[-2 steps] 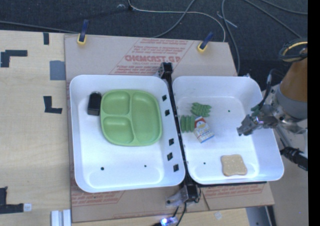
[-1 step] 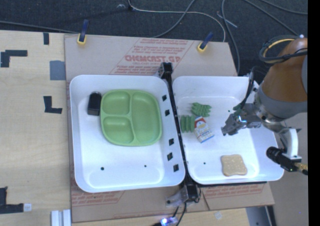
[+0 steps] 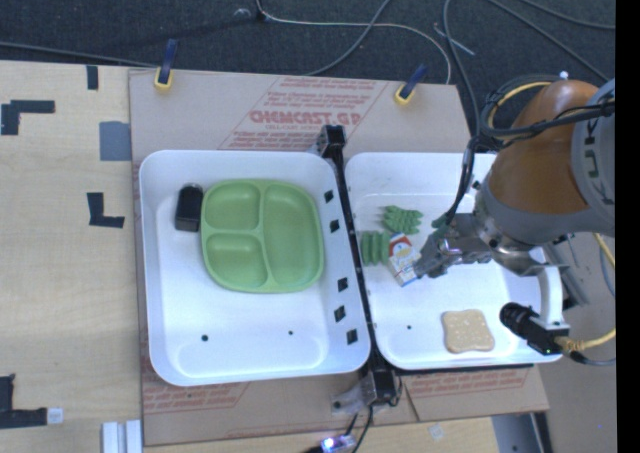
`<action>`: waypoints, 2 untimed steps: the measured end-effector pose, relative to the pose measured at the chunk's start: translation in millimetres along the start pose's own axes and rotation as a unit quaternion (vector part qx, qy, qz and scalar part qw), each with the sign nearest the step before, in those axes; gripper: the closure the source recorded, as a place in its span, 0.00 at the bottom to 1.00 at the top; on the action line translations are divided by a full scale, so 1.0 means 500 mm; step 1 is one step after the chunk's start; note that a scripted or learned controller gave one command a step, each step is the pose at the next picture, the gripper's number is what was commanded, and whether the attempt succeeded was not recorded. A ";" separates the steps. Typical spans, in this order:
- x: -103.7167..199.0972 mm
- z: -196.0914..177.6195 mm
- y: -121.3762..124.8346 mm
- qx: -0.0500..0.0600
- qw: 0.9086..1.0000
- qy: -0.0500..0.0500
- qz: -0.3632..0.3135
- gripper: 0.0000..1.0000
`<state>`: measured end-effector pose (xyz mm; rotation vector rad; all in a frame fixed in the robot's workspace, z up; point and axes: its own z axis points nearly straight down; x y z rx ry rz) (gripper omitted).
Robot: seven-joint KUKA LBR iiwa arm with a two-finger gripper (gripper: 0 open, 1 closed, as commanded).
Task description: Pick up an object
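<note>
Bench: light wood, with black tape marks at left. A cardboard sheet lies on it under both bins, held at its far edge by two yellow-and-blue clamps.

Arm: grey, orange band above the wrist, enters from the right and leans over the right bin. Cables trail across the dark floor behind it.

Left bin: white, shallow. Holds a green tray with three compartments, lying flat near the middle. A small black block sits just beside the tray's left edge, touching or nearly so.

Right bin: white, joined to the left bin along a black divider strip.
- Toast, tan, flat, near the front edge, well apart from the rest.
- Green toy, leafy or fingered shape, near the bin's middle left.
- Green block, just beside the divider, below the toy.
- Small packet, white with red, between the green block and the gripper.

Gripper: low over the right bin, tip at the packet's right side. Claw state: cannot tell, the fingertips blur into the packet. Contact with the packet also unclear.
</note>
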<state>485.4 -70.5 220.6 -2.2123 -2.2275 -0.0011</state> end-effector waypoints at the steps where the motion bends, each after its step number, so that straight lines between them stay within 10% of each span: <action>1: 0.120 0.016 -0.001 0.001 1.000 0.000 0.000 1.00; 2: 0.220 0.026 0.007 0.001 1.000 0.000 0.000 1.00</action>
